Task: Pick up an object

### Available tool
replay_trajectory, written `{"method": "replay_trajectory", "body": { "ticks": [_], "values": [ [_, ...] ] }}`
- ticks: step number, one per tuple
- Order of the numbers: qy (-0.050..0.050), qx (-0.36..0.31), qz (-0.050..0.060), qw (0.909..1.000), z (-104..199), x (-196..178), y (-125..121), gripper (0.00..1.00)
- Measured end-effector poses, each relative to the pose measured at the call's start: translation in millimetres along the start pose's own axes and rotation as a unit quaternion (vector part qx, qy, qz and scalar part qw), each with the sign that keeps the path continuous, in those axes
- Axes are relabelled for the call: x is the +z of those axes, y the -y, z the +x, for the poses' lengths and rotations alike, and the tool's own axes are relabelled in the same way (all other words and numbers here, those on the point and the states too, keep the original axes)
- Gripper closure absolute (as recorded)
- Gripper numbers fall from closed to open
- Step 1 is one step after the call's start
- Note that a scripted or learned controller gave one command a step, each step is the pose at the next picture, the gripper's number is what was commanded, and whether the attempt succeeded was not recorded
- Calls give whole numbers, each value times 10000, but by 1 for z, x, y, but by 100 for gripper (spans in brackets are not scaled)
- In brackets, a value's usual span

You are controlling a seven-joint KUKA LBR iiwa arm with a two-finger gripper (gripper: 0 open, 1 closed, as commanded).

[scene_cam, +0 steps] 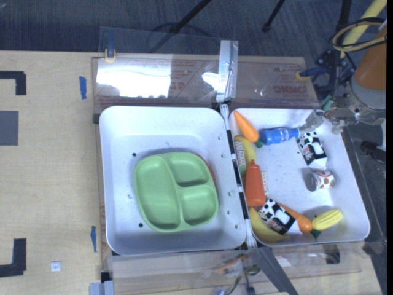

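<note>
blue bottle (pixel 279 134) lies flat — long axis left-right, near gripper (pixel 322 117).

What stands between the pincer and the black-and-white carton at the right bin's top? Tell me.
Nothing visible. The pincer sits at the right bin's upper right corner, and the black-and-white carton lies just below it, uncovered. The blue bottle lies to the carton's left, off that path.

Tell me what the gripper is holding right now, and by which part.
Cannot be told. The gripper sits at the right bin's far right corner, near the black-and-white carton, but no object shows between its fingers.
</note>
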State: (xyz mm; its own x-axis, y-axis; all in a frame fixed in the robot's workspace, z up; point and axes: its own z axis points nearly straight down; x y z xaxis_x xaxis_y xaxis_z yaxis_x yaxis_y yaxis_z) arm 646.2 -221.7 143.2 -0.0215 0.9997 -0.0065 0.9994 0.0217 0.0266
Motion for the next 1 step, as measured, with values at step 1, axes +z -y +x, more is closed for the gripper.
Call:
{"method": "replay_trajectory", "body": {
  "ticks": [1],
  "values": [
    [4,30,-31,10000,1,2,1,0]
  ]
}}
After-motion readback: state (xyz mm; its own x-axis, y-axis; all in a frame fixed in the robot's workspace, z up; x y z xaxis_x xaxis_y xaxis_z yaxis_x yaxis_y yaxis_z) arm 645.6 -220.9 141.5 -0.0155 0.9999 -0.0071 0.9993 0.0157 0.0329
